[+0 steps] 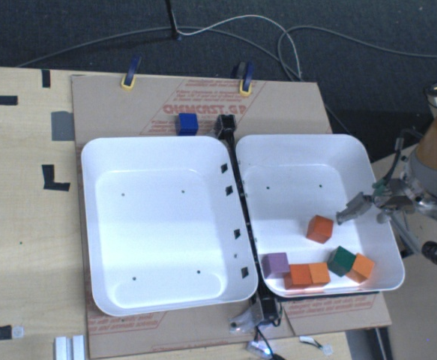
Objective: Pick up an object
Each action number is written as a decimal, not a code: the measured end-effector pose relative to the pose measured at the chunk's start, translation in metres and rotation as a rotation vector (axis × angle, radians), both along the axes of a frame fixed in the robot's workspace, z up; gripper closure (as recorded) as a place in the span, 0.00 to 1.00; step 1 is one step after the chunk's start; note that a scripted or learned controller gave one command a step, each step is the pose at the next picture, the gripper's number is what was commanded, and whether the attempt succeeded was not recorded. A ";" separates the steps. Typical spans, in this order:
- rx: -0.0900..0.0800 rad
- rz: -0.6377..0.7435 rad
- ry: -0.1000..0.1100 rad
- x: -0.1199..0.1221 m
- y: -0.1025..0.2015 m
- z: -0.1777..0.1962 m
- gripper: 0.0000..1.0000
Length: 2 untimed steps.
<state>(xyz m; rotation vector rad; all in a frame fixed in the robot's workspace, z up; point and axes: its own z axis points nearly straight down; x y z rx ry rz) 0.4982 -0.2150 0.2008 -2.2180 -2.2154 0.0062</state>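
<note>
Two fingers of the gripper [357, 207] look spread with nothing between them, hovering over the right bin [353, 150] just right of the orange block [320, 229]. We judge that block small, rigid, light, likely wood with smooth faces: take it across two flat opposite sides. Purple block [276, 264], green block [342, 261] and other orange ones cluster near the front wall.

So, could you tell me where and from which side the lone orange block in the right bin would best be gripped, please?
Probably from straight above, closing on two opposite side faces of the orange block. It sits apart from the purple block and the cluster along the near wall of the right bin, so all its sides look free. The gripper is just to its right.
</note>
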 end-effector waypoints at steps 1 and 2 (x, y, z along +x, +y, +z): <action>-0.002 0.001 -0.007 0.002 0.000 0.003 0.00; -0.001 0.002 -0.004 0.001 0.000 -0.039 0.00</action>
